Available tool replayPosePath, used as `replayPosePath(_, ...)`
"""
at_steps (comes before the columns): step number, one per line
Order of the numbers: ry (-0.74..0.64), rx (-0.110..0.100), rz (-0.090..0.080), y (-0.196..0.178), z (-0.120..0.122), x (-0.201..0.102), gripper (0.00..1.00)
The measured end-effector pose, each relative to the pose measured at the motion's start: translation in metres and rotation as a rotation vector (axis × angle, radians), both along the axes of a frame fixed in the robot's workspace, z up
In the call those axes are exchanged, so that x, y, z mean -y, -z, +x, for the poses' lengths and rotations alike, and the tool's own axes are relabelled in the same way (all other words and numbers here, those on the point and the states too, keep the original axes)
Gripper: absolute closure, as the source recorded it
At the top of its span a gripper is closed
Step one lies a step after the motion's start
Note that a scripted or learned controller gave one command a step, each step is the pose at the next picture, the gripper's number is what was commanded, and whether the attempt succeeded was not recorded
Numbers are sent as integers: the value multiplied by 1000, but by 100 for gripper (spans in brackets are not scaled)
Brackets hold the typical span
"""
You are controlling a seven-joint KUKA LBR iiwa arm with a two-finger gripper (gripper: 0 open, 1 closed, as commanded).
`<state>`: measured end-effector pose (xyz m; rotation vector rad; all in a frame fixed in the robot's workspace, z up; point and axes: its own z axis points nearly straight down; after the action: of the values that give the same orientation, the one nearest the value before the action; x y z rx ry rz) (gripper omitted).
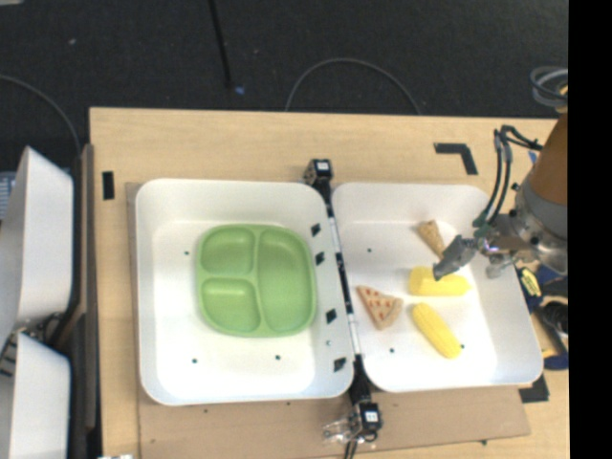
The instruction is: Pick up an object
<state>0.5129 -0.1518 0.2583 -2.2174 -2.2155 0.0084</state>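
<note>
Four foods lie in the right bin (497, 366); gripper (448, 268) touches the yellow block (442, 284), finger state unclear.

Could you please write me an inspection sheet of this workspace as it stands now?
Surface: wooden bench bearing two shallow white bins, left bin and right bin, side by side.
Job's things: in the right bin, a yellow block, a corn cob, a pizza slice and a tan wedge, lying apart from each other.
Clutter: a green divided plate in the left bin.
End effector: end effector low over the yellow block; grasp cannot be judged.
Cables: dark cables along the arm; thin cables on the dark floor beyond the bench.
Surroundings: white containers at the left edge.
</note>
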Motion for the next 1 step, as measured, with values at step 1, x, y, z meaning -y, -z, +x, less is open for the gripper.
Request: replayPosePath(1,-3,11,-2,-5,2,0,0)
